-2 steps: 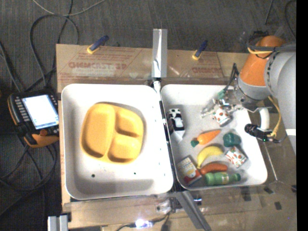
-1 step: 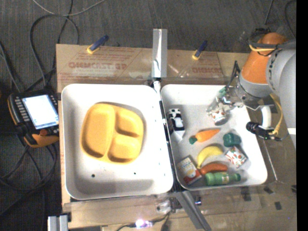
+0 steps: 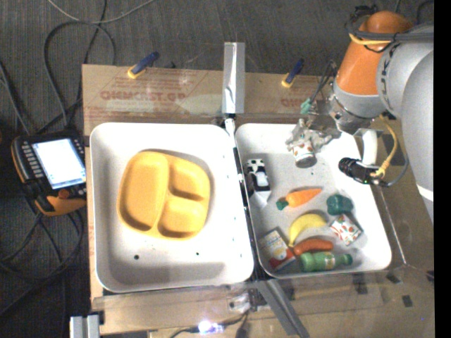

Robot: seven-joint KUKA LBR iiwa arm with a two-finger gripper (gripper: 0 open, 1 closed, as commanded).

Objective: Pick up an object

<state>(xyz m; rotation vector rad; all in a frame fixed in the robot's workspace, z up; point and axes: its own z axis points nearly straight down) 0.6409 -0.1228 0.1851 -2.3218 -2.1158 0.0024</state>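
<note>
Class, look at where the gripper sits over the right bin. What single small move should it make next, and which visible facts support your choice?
Probably a short lift straight up. The gripper sits at the right bin's upper edge, against a small white cup with red marks. Whether the cup is truly gripped is unclear, and a small rise would show that while keeping clear of the carrot.

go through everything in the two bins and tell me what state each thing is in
Yellow plastic divided tray: upright, flat in the left bin.
Small white patterned cup: tipped, at the gripper.
Orange toy carrot: lying flat.
Yellow toy banana: lying flat.
Green plastic bottle: on its side.
</note>
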